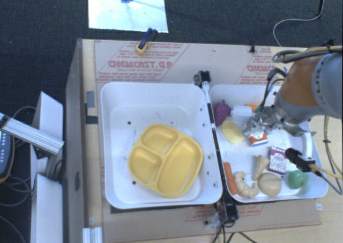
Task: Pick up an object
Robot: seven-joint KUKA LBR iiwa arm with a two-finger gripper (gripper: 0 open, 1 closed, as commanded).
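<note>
A small red-and-white carton (258,139) lies in the right-of-centre part of the frame, on the floor of the right white plastic bin (313,191). It sits just below the gripper (256,125), touching or nearly so; whether the fingers are apart or together cannot be told. The grey arm with the orange band (300,87) reaches in from the right edge, angled down-left, beside a pale yellow oval piece (232,131).

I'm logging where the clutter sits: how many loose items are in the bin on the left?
1: a yellow divided plate lies in the left bin, toward its near side. The other small items sit in the right bin, where the hand has reached.
</note>
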